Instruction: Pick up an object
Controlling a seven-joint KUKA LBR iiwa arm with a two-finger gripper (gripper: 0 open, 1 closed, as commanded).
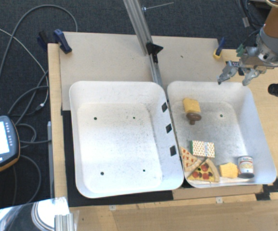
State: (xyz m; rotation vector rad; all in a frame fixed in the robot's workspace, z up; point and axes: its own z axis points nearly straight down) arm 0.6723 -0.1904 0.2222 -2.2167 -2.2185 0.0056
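The bench (110, 57) is carrying two shallow white bins side by side, and the arm (276, 25) is reaching in from the right, its orange band sitting above the grey wrist. The left bin (114, 138) is lying well to the left of and below the gripper. The right bin (254, 129) is sitting just beneath the gripper, its far rim passing under the fingertips. The gripper (236, 77) is hanging over that far right corner with its two fingers spread apart and nothing between them.

Inside the right bin, a pizza slice (199, 166) is lying well below the gripper, near the front edge and slightly to its left. A patterned box (203, 148) is resting just above the pizza, touching it. A yellow block with a brown base (192, 109) is lying nearest the gripper, below and to its left. A cheese wedge (229, 170) is sitting by the front rim, and a small can (245, 165) is standing just beside it, almost straight below the gripper.
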